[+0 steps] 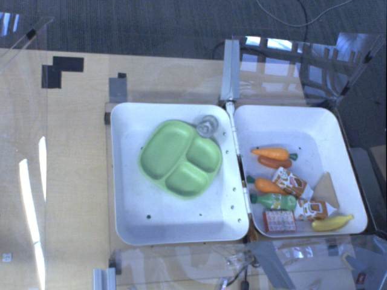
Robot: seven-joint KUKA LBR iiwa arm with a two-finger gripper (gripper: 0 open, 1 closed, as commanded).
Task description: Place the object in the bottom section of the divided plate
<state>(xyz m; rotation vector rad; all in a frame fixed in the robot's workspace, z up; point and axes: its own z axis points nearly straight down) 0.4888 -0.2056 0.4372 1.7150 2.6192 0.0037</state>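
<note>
1. Two white bins sat side by side on the counter (66,162), the left bin (130,216) touching the right bin (338,132) along the middle.
2. Green divided plate (180,157) lay flat in the left bin, turned at a slant, with its bottom section (188,179) facing the near edge.
3. Small greyish round thing (207,126) sat right at the plate's top rim, touching it or just beside it; hard to tell what it was.
4. All the toy food was in the right bin: a carrot (273,153), a second carrot (266,185) below it, a juice carton (289,183), another carton (314,209), a green bottle (275,201), a red-and-white pack (279,221), a banana (331,223) and a tan wedge (326,189).
5. Which of those was the object to move couldn't be told, but they were all clustered in the near half of that bin, well apart from the plate.
6. As for the hand, whether it was open or closed, or had hold of anything, couldn't be told.
</note>
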